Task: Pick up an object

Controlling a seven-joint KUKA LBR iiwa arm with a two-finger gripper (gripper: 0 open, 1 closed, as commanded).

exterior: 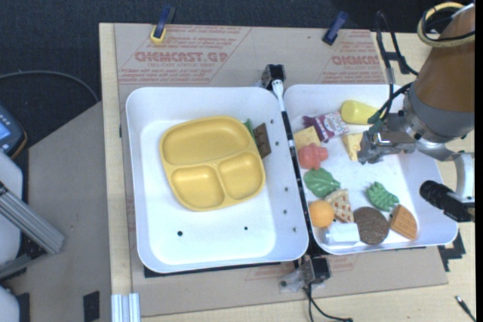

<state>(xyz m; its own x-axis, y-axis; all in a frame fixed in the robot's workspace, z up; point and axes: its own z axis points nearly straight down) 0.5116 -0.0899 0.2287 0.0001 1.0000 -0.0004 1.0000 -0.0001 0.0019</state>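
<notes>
The right bin holds several toy foods. Among them are a yellow lemon-like piece, a purple wrapper, a cheese wedge and a red piece. There are also a green leaf, an orange, a brown cookie, a green sprig and a waffle-like wedge. My gripper hangs over the upper middle of this bin, just right of a pale yellow piece and below the lemon-like piece. I see nothing held in it.
The left bin carries a yellow divided plate with a small brown block at its upper right edge. The arm's grey body and orange band cover the right bin's far right side. Clamps sit at the cardboard's back edge.
</notes>
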